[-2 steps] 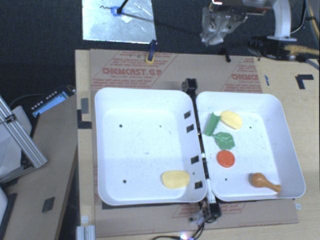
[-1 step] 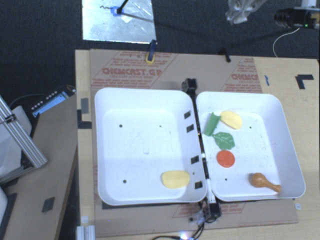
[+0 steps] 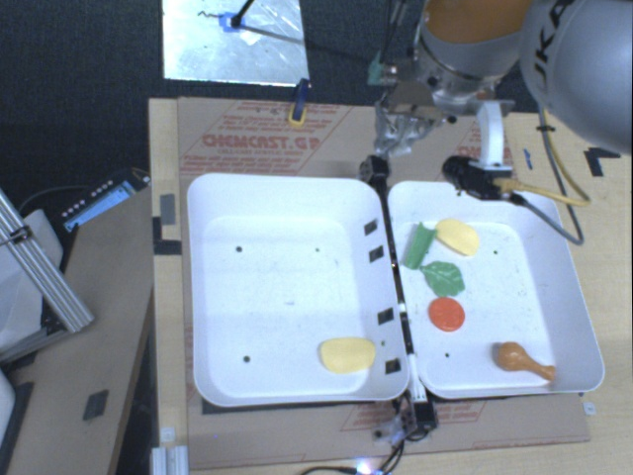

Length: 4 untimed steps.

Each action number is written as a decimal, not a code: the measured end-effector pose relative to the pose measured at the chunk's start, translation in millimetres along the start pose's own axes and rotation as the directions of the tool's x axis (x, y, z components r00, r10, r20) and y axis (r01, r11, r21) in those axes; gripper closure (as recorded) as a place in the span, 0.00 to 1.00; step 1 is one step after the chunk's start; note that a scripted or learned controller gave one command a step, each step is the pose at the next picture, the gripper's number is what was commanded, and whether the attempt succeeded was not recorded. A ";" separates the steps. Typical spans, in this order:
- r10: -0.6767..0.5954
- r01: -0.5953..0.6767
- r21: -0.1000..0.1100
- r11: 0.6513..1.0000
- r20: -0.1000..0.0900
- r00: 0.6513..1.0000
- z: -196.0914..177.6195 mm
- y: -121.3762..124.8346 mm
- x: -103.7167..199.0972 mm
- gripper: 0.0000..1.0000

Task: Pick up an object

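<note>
While the gripper (image 3: 399, 139) hangs above the bins' far edge, just beyond the right bin (image 3: 579, 295), we cannot tell its state. We judge the orange disc (image 3: 446, 314), lying near that bin's middle, the easiest pick: probably light, stiff plastic, thin and flat, so we would pinch across its rim. The green leaf (image 3: 444, 278) just beyond it looks floppier, the brown drumstick (image 3: 522, 360) rounder.

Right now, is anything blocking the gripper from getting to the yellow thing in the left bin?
Nothing visible does. The gripper hangs above the far edge of the bins, and the yellow piece lies alone near the left bin's front right corner, uncovered.
</note>
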<state>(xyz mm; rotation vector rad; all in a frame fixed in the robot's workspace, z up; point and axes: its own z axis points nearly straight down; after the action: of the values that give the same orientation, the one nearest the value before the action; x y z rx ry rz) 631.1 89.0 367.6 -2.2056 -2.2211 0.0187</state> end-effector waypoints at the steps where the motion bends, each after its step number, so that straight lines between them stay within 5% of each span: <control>1: -0.005 0.004 -0.025 1.000 -0.005 1.000 -80.0 -31.6 64.8 1.00; 2: -0.005 0.005 -0.028 1.000 -0.008 1.000 -173.1 -112.4 102.6 1.00; 3: 0.015 -0.015 -0.019 1.000 0.000 1.000 -166.1 -122.3 3.5 1.00; 4: 0.011 -0.011 -0.023 1.000 0.002 1.000 -166.9 -30.6 -55.5 1.00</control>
<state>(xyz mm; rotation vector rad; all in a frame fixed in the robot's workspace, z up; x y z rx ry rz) 603.7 33.4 535.0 -2.2302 -2.2216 -0.0052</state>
